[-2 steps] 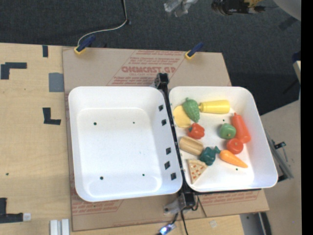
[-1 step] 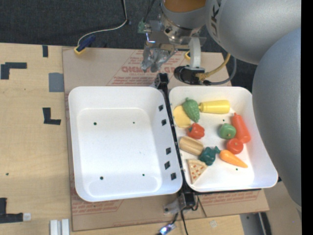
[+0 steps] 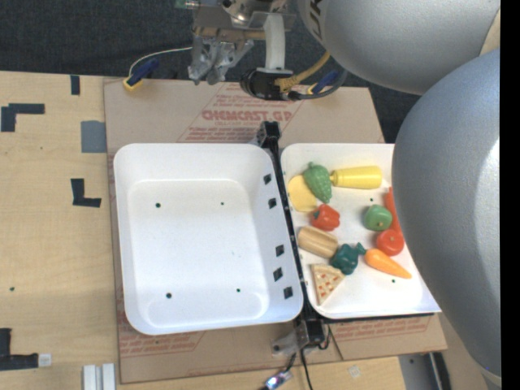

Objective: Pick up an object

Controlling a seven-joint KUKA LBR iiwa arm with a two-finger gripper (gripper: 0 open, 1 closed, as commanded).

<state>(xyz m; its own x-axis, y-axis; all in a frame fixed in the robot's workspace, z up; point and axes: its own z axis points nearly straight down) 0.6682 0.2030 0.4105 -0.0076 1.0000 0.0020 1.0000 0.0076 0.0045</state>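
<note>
The right bin (image 3: 367,305) holds several toy foods: a yellow corn cob (image 3: 356,176), a green vegetable (image 3: 318,181), a red pepper (image 3: 326,216), a green apple (image 3: 376,216), a red tomato (image 3: 390,240), a bread roll (image 3: 317,241), a carrot (image 3: 387,262) and a pizza slice (image 3: 327,283). My gripper (image 3: 214,65) hangs high beyond the far edge of the left bin (image 3: 195,157), over the cardboard, well away from the foods. I see nothing in it.
The big grey arm body covers the right side of the view and the right bin's right edge. A black clip strip (image 3: 278,218) runs between the two bins. Both bins rest on a cardboard sheet (image 3: 236,116) on the wooden bench.
</note>
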